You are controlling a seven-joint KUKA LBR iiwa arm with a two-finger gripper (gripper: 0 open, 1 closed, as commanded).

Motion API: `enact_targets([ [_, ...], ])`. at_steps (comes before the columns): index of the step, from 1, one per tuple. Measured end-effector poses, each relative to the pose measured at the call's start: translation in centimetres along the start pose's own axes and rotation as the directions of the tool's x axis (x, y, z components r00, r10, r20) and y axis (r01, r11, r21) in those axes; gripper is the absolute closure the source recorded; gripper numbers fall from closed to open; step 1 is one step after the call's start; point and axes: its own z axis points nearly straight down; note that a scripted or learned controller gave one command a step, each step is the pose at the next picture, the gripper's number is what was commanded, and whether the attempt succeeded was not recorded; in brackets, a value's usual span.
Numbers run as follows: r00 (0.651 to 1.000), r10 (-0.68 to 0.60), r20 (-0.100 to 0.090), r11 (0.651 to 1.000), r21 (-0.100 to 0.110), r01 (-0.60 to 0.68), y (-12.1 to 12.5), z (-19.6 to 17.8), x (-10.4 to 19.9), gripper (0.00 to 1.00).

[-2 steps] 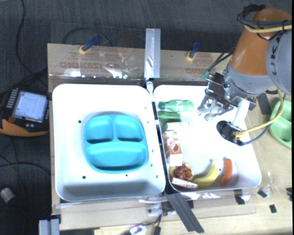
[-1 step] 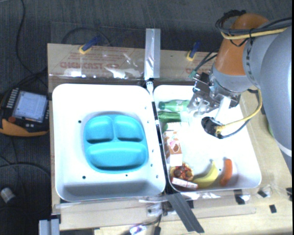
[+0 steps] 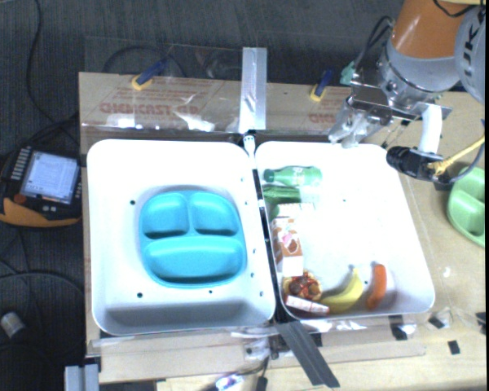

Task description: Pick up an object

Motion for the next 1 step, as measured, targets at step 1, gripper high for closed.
enact_targets([
  [1,0.963,-0.269,0.000,0.963,0.000,0.269,-1.31,-5.61,-7.66,1.00],
])
